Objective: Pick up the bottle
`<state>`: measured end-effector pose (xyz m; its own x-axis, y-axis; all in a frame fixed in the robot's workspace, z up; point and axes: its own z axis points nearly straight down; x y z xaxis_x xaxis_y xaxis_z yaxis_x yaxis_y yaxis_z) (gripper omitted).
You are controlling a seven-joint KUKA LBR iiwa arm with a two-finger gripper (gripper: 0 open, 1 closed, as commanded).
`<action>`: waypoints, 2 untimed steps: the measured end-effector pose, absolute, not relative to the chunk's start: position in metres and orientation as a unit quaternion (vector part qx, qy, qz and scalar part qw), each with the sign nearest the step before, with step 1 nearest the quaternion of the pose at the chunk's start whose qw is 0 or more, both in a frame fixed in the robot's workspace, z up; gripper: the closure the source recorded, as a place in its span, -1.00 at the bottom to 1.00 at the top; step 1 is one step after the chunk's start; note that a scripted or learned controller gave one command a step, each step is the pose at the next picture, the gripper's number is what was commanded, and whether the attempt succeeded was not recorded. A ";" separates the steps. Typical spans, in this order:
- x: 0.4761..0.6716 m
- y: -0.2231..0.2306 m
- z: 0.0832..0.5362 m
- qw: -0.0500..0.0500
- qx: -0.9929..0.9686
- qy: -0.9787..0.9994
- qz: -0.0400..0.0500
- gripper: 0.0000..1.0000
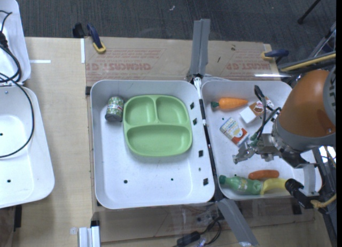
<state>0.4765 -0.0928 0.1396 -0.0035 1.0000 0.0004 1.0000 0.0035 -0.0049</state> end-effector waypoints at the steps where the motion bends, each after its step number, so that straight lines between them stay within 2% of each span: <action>1: 0.476 -0.099 0.090 0.002 -0.708 -0.706 0.001 -1.00; 2: 0.476 -0.105 0.091 0.001 -0.685 -0.729 0.001 -1.00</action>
